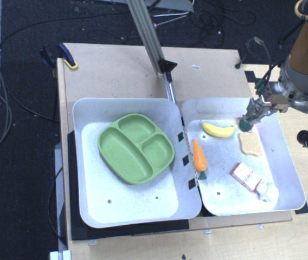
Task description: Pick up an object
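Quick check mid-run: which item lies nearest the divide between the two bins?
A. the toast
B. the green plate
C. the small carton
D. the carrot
D: the carrot lies along the right bin's left wall, right at the seam, while the toast and carton sit further right and the green plate sits mid left bin.

Two shallow white plastic bins [89, 145] sit on a pale tan wooden bench [116, 69], ringed by a black floor. The left bin holds a light green divided plate [136, 148]. The right white bin [284, 161] holds a yellow banana [218, 129], an orange carrot [199, 155] with a small green tip, a beige slice of toast [250, 143], and a red-and-white carton [246, 176]. The grey robot arm [300, 85] carries an orange band above the wrist, and its dark gripper [247, 122] has a teal tip.
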Robot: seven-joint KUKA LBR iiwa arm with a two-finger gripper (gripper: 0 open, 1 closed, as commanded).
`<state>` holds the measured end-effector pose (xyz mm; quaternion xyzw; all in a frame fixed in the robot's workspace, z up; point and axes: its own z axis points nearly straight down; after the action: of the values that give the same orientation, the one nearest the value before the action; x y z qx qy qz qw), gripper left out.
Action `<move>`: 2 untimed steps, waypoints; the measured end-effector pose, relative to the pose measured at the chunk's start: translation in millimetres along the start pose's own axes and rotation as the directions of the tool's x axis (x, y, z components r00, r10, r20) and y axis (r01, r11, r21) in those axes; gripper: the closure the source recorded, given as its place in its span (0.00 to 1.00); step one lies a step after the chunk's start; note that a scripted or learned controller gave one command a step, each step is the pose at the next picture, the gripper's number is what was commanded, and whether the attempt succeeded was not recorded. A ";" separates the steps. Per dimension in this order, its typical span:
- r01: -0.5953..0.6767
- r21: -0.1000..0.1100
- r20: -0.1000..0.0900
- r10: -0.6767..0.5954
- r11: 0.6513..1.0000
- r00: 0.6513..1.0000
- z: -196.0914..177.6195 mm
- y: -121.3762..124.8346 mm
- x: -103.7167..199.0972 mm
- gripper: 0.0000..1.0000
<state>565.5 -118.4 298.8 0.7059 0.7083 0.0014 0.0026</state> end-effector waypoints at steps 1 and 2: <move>0.003 0.007 -0.003 -0.003 1.000 1.000 4.9 -12.3 49.2 1.00; 0.005 0.007 -0.003 -0.005 1.000 1.000 16.4 -8.0 108.2 1.00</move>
<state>557.2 -10.3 282.1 0.7042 0.7101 -0.0001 -0.0009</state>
